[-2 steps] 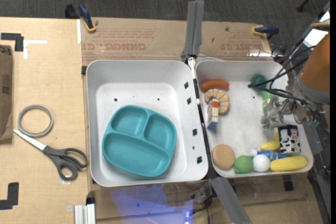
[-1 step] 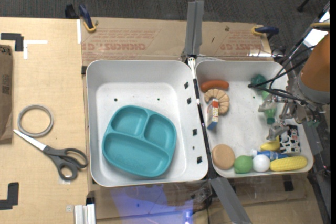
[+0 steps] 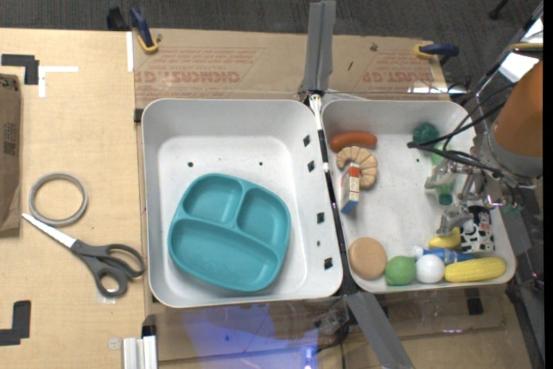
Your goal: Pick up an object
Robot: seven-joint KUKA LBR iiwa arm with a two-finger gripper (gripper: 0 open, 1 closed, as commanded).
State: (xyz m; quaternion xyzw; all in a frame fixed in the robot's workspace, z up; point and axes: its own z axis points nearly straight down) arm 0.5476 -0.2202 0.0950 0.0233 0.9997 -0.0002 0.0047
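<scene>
Inventory, right bin (image 3: 380,104), seen from the counter (image 3: 69,99) side:

- Gripper (image 3: 458,207): metal, hanging low at the bin's right side, cables trailing off behind. Fingers: can't tell how far apart, too cluttered and blurred; nothing visibly held between them.
- Black-and-white spotted toy (image 3: 476,236): just below the fingers, nearly under them. Prob. light, hard plastic or rubber. Small, so a pinch across the body looks feasible.
- Corn cob (image 3: 473,270): below the fingers, along the bin's front wall. Likely light, stiff, ridged surface, decent grip. Take across the short axis at mid-length; wall crowds it.
- White ball (image 3: 429,268), green ball (image 3: 399,270): below and left of the fingers, touching each other. Round, smooth, apt to roll or squirt out.
- Tan round piece (image 3: 367,257): further left, near the front corner.
- Croissant-like toy (image 3: 361,163), hot dog (image 3: 354,139), small carton (image 3: 351,190): well left of the fingers, by the divider.
- Dark green item (image 3: 424,133): above the fingers, towards the back wall.

Left bin (image 3: 225,112): teal divided plate (image 3: 229,231), well apart from the fingers.

Judgement: spotted toy is the nearest candidate; nothing lifted yet.
</scene>
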